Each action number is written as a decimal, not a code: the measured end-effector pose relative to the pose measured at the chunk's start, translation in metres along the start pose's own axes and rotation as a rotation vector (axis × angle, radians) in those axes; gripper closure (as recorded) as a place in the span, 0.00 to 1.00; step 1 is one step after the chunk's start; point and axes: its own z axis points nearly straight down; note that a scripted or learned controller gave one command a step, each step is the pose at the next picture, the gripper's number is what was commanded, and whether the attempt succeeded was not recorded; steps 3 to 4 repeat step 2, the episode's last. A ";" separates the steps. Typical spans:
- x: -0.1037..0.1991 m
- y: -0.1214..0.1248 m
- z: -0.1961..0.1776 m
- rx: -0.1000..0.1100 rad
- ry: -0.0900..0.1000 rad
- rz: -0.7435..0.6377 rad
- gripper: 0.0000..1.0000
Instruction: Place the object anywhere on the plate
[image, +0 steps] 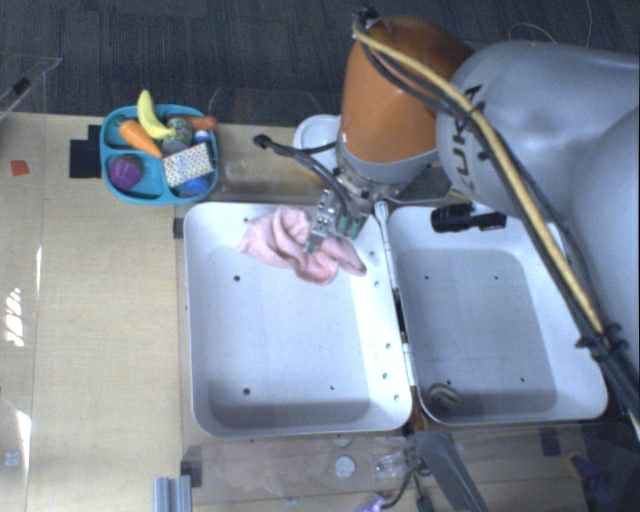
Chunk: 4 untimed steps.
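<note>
Where it meets the pink cloth (296, 246), the claw (326, 226) touches it.

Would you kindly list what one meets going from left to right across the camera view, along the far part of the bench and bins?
Blue divided plastic tray of toy food → crumpled pink cloth → two-finger gripper → right shallow white bin.
</note>
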 end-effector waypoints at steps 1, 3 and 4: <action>0.009 0.030 0.010 -0.001 0.001 -0.400 1.00; 0.009 0.030 0.009 -0.001 0.000 -0.400 0.00; 0.009 0.030 0.009 -0.001 0.000 -0.400 0.00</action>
